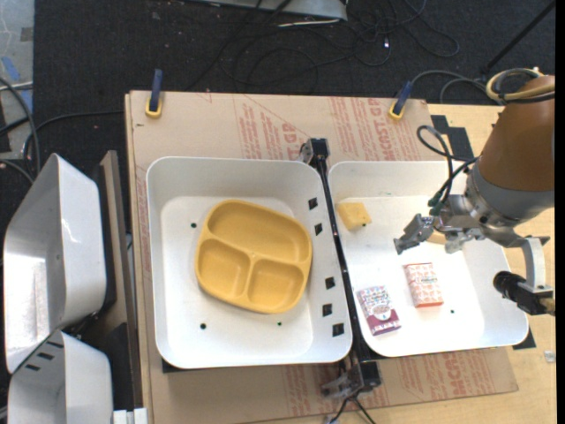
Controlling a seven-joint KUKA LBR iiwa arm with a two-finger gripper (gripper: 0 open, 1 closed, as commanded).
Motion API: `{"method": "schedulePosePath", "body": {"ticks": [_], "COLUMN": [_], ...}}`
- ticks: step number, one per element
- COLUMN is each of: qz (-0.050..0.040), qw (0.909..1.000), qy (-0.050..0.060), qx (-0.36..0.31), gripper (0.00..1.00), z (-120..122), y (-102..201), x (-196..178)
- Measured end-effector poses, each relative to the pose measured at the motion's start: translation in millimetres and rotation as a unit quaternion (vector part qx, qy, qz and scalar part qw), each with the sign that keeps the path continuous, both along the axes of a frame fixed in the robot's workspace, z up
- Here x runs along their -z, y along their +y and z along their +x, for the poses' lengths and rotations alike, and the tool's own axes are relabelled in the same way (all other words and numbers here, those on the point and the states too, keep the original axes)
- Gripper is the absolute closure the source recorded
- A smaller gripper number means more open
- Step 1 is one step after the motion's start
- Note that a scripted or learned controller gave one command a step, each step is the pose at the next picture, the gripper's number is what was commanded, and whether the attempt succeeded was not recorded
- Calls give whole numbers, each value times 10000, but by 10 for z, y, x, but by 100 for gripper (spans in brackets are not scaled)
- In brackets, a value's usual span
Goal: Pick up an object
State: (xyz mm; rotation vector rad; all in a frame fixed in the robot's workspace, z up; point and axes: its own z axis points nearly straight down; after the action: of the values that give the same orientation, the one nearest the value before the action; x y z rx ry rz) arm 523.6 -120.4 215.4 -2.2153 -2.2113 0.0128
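Overhead, two shallow white plastic bins side by side on a brown cardboard-covered bench [229, 117]. Left bin [168, 254]: glossy smooth walls, rounded corners, holding a yellow moulded plastic tray [253, 256] with three compartments and softly rounded edges, tilted slightly. Right bin [494, 321]: a pale yellow spongy block [354, 215] near the upper left corner; a small flat carton with purple edge and printed white face [379, 309] low near the divider; just beside it to the right, a small red-and-white printed carton [424, 284], apart from the first. Above the right bin, grey metal gripper [424, 234] on the orange-banded arm, hanging over bare bin floor, above the red-and-white carton, nothing between the fingers; whether jaws spread or closed, cannot tell.
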Motion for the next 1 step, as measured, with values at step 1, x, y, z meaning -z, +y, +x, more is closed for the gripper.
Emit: {"method": "schedulePosePath", "body": {"ticks": [1], "qz": [-10], "qw": [10000], "qy": [-67], "qx": [-13], "gripper": [0], "z": [28], "y": [2], "x": [-65]}}
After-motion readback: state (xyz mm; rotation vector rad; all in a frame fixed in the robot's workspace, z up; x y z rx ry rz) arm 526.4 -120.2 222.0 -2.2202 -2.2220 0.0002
